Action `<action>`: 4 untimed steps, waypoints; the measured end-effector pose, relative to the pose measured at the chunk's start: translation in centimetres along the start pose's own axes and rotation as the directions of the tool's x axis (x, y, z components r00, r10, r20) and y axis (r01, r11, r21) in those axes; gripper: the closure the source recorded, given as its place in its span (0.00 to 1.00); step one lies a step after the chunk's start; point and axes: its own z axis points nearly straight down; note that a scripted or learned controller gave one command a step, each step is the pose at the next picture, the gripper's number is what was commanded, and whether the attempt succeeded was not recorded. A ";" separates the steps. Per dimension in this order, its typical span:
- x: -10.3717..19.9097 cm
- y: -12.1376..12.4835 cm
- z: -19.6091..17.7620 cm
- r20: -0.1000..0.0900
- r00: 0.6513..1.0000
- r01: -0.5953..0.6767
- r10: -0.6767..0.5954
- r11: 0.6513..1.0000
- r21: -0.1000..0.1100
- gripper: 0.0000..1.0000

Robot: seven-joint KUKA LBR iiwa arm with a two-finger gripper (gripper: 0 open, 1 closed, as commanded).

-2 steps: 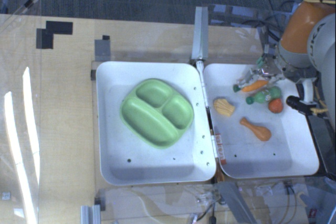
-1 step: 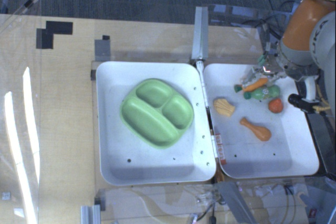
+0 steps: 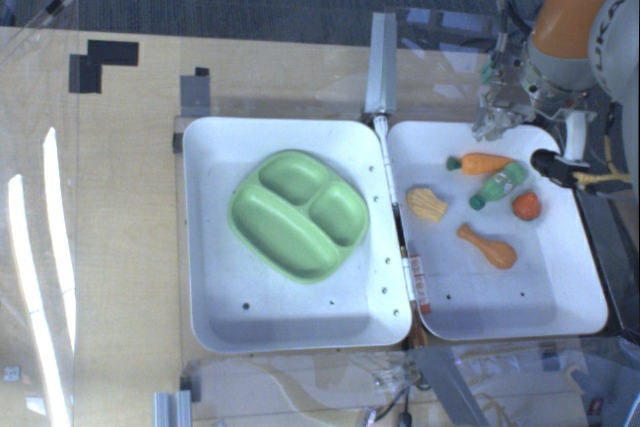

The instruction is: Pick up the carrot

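Robot arm hovers at the far rim of the right bin (image 3: pixel 590 310), above the carrot (image 3: pixel 484 163).

The gripper (image 3: pixel 497 122) hangs just beyond the carrot, which lies on its side near the bin's far edge, untouched; whether it is spread or pressed together cannot be told from this angle. Beside the carrot lie a green bottle (image 3: pixel 498 186), a tomato (image 3: pixel 527 206), a chicken drumstick (image 3: pixel 487 246) and a yellow corn-like piece (image 3: pixel 427 205). The left bin (image 3: pixel 215 315) holds a green divided plate (image 3: pixel 299 214).
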 end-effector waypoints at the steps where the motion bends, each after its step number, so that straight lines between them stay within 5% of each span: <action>1: -6.1 -0.4 -1.3 0.002 1.000 0.023 -0.023 1.000 0.001 1.00; 2: -7.7 -2.5 -0.4 0.001 0.992 0.124 -0.124 0.992 0.002 1.00; 3: -5.0 -0.7 0.9 0.000 1.000 0.000 0.000 1.000 0.002 1.00; 4: -6.7 -7.7 -1.4 0.000 1.000 -0.023 0.023 1.000 0.002 1.00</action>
